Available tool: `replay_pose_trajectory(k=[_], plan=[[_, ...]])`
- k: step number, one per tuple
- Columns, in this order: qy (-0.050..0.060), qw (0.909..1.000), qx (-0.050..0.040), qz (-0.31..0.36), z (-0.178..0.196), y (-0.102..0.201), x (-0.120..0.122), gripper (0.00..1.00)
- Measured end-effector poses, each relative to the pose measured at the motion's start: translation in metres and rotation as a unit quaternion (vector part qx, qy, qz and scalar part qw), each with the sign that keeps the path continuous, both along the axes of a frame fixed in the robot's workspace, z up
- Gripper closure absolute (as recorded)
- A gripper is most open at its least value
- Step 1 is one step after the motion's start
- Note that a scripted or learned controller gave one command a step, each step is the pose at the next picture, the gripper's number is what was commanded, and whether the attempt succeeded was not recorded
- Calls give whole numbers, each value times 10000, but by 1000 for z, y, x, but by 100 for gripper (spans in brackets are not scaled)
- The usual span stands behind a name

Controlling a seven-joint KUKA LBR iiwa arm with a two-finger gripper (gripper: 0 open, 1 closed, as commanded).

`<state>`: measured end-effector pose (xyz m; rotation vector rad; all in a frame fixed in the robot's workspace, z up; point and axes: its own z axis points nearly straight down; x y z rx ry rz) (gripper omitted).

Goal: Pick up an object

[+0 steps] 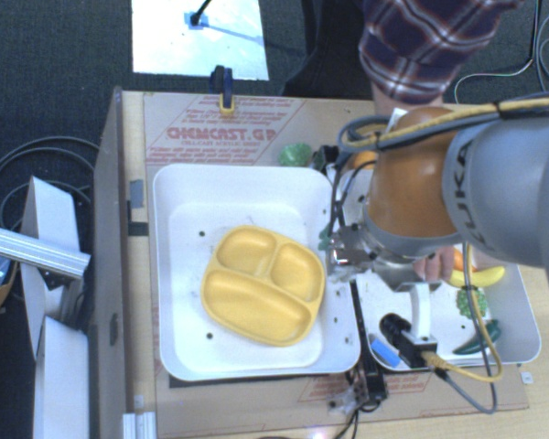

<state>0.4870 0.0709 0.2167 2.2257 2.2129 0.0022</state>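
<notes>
My arm (457,190) reaches in from the right and covers most of the right bin (522,337). Its wrist hangs low over that bin's left half, and the gripper (423,277) sits beneath it, close to a pink and orange object (442,263). Beside that lies a yellow banana-shaped toy (483,276). A green object (479,338) rests near the bin's front right, and a small blue object (384,351) lies at the front left corner. In the left bin (178,245) sits a yellow divided plate (263,283).
A person in a plaid shirt (430,26) stands behind the bench, close to the arm. A green object (296,155) lies behind the bins on the cardboard sheet (220,131). A ridge (355,309) separates the two bins.
</notes>
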Motion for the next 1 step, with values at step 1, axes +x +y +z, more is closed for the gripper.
replay_pose_trajectory(k=[1], plan=[[-3,10000,-2,7,15,-58,0,100]])
